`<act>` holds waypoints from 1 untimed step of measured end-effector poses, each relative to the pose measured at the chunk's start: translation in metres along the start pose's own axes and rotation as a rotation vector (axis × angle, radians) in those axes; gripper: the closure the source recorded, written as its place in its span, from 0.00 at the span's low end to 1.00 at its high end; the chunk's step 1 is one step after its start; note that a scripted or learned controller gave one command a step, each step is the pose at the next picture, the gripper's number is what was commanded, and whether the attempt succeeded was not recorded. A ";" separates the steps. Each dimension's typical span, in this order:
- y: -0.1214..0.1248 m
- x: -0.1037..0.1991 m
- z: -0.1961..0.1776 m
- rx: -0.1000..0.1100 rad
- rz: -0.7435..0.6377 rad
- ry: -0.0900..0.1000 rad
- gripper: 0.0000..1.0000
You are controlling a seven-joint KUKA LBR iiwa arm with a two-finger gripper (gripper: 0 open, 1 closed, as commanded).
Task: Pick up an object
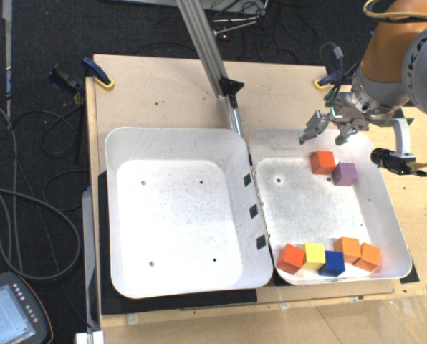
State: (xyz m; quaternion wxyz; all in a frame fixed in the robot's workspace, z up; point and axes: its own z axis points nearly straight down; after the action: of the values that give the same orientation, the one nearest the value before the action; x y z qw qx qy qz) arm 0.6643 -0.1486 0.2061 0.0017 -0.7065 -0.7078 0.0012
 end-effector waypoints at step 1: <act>0.001 0.000 -0.003 -0.004 -0.002 -0.002 0.00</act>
State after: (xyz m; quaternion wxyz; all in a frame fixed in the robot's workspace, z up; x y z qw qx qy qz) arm 0.6653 -0.1485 0.2088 -0.0002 -0.7059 -0.7083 0.0004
